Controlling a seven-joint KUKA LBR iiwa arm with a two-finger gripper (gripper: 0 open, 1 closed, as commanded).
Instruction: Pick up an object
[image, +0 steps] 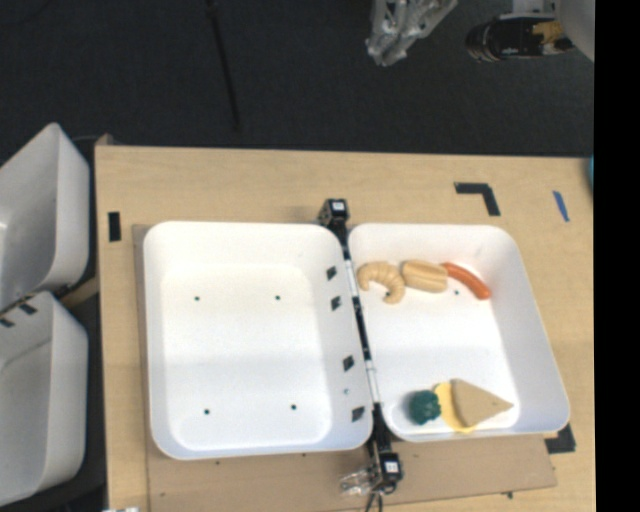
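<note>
The right bin (520, 330) holds several small toys. Along its far side lie a curled tan croissant (383, 281), a tan bread roll (424, 276) and an orange-red sausage (468, 280), almost touching in a row. At its near edge a green lump (424, 406) sits against a tan and yellow wedge (478, 403). My gripper (400, 30) hangs blurred at the top of the view, beyond the bench's far edge and well away from both bins, with nothing seen in it.
The left bin (160, 330) adjoins the right one along a clipped seam (355, 330). White boxes (35, 300) stand off the bench's left side. Black and blue tape marks (480, 195) lie on the wooden top behind the right bin.
</note>
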